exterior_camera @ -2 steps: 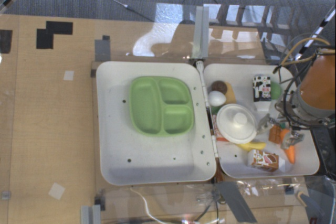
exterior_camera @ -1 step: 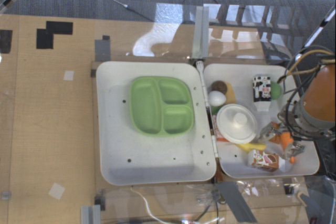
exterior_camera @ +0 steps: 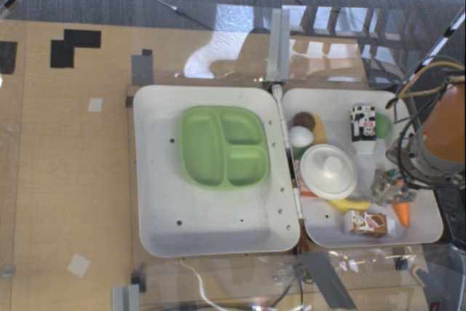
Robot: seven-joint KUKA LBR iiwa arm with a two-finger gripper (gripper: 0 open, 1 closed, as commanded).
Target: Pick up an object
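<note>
Left shallow white bin (exterior_camera: 156,222): a light green divided plastic plate (exterior_camera: 222,146) lies flat near its middle, three compartments up. Right shallow white bin (exterior_camera: 429,229): by the dividing wall a dark brown ball (exterior_camera: 305,119) sits just above a white egg-shaped object (exterior_camera: 300,136); a round white lidded bowl (exterior_camera: 329,171) is mid-bin, a yellow banana-like piece (exterior_camera: 348,205) poking from under its lower edge. Farther back stands a small black-and-white cow-patterned carton (exterior_camera: 362,122), a green round object (exterior_camera: 383,126) touching it. Near the front lies a small brown-and-white labelled bottle (exterior_camera: 368,223), an orange carrot-shaped toy (exterior_camera: 402,213) beside it. The arm's gripper (exterior_camera: 391,186) hangs low over the bin's right part, just above the carrot; grip state cannot be told, nothing seen held.
</note>
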